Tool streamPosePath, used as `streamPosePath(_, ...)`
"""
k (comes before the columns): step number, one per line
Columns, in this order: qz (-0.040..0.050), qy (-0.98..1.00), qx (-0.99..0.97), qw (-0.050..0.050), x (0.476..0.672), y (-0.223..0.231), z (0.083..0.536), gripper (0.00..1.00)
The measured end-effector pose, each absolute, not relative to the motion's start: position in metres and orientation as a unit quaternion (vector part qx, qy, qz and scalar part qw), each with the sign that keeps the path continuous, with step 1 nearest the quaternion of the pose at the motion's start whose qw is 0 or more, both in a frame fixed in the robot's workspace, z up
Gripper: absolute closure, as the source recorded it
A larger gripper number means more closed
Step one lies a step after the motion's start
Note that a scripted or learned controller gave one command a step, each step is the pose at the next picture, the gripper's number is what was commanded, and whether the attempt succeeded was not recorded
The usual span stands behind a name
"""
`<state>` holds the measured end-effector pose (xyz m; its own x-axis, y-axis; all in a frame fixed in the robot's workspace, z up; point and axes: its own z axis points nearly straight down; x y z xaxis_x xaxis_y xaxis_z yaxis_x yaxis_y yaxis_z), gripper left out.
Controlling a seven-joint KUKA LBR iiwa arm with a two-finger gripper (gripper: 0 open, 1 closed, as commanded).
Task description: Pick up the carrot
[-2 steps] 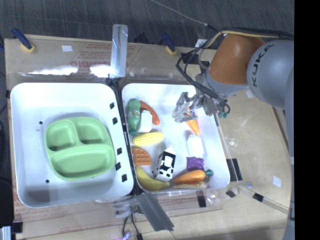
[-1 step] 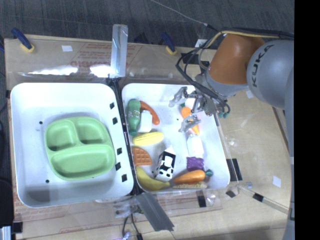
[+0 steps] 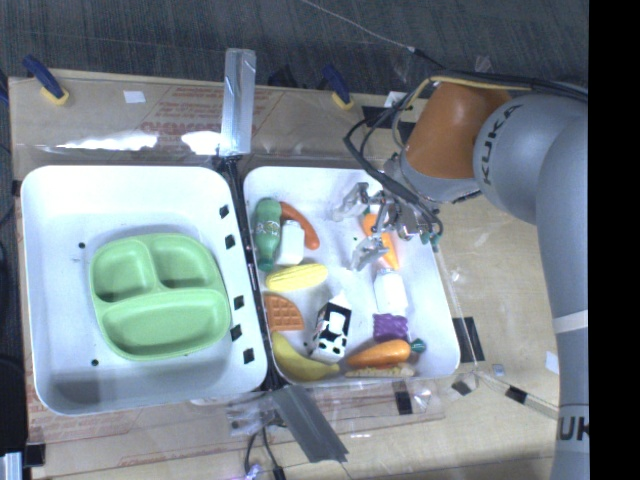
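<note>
tool [image 3: 372,230]: low in the upper part of the right bin [image 3: 440,298], over an orange-and-white item; how wide it stands cannot be told
carrot [image 3: 378,353]: lying at the bin's near edge, apart from the tool, beside a purple piece [image 3: 391,325]
banana [image 3: 302,364]: just left of the carrot
left bin [image 3: 40,268]: bears a green divided plate [image 3: 155,296]
</note>
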<state>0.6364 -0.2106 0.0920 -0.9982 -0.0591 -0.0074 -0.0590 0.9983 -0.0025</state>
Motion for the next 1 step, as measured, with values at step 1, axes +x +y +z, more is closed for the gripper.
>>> streamPosePath(1,-0.0032,0.999,-0.032,0.010,0.6394,-0.2102,0.1051,1.00)
